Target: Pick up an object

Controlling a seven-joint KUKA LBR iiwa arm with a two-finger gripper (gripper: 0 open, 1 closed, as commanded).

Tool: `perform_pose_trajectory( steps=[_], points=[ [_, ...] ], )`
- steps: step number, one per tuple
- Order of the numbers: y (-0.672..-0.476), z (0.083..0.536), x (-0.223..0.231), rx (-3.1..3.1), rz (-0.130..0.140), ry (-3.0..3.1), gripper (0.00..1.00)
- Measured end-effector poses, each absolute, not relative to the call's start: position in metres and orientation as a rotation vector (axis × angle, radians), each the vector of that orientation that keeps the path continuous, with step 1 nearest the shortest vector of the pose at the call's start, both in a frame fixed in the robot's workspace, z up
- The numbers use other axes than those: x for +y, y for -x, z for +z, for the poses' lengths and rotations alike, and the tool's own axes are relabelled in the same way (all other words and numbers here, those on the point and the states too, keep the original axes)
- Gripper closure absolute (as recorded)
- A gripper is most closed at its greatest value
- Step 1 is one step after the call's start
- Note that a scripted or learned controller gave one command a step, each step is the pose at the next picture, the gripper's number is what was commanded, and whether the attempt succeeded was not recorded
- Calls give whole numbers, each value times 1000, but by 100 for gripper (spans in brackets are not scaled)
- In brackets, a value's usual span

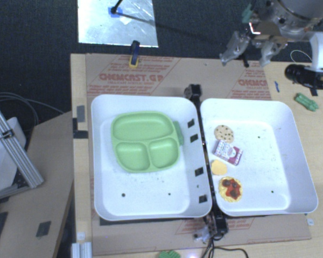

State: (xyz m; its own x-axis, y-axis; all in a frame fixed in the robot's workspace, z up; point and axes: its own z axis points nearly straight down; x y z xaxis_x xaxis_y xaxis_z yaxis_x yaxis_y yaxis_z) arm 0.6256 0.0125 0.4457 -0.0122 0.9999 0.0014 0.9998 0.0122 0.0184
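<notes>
Left bin (105,198): green divided tray (145,141). Right bin (290,160): cookie (223,133), pink packet (227,152), yellow piece (219,167), pizza slice (230,188). Claw (251,51): above counter (167,71), beyond bins.

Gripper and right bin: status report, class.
Gripper high behind right bin, fingers open, empty. Cookie, pink packet, two more toys along left wall. Nothing blocking.
</notes>
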Motion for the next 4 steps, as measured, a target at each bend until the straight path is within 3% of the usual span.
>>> perform_pose_trajectory(
  steps=[1,2,3,4],
  points=[
    [-616,517,68,2229,16,-2205,0],
    [-579,495,116,2232,1,-2213,0],
    [-548,537,182,2231,9,-2210,0],
    [-493,526,173,2228,1,-2216,0]
  ],
)
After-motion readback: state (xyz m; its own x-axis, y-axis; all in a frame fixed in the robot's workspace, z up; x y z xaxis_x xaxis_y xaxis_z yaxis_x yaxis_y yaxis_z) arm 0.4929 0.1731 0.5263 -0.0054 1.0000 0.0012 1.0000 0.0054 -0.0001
